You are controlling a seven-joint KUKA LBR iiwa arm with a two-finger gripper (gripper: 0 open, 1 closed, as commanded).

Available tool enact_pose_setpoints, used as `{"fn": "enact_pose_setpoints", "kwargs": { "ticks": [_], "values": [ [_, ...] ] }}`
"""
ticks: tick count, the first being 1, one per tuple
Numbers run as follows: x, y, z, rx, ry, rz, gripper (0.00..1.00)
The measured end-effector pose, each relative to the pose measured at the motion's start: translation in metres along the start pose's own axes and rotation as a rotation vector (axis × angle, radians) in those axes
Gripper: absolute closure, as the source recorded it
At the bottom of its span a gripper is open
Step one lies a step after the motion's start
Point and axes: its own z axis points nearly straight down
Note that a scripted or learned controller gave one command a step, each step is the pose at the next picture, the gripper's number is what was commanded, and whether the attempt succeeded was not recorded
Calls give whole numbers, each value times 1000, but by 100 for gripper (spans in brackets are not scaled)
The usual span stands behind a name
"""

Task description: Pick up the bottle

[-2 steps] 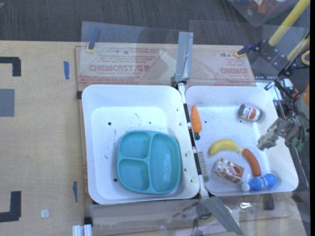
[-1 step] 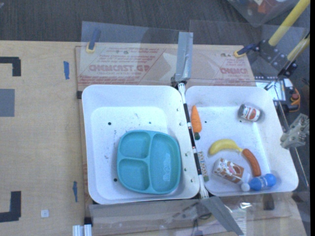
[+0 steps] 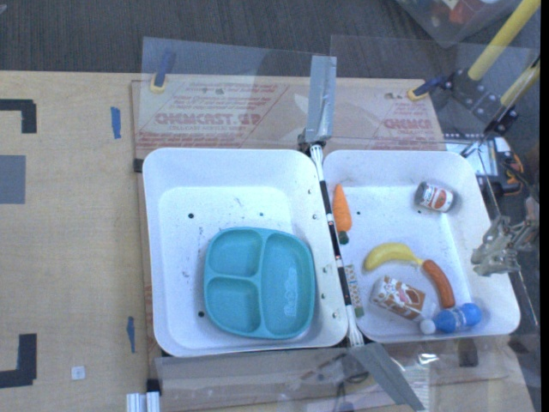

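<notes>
- Bottle: small, blue, white cap, lying on its side in the front right corner of the right bin, cap end pointing left.
- Bottle's cap end sits just beside the carton; its body is just below the lower end of the sausage.
- Claw: over the right rim of the right bin, above and to the right of the bottle, apart from it; nothing seen between its fingers. Open or closed: cannot tell, metal parts too cluttered.
- Right bin also has a banana mid-bin, a carrot along the left wall, a can on its side near the back right.
- Carton is brown and white, tilted, lying between banana and bottle.
- Left bin holds a teal divided tray, three compartments, sitting toward the front right.
- Both bins sit side by side, touching, on the wooden worktop.
- Clear plastic sheets behind the bins.
</notes>
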Motion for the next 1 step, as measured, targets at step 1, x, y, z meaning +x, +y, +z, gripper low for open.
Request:
{"fn": "enact_pose_setpoints", "kwargs": {
  "ticks": [1],
  "values": [
    [-46, 70, -14, 1, -8, -219, 100]
  ]
}}
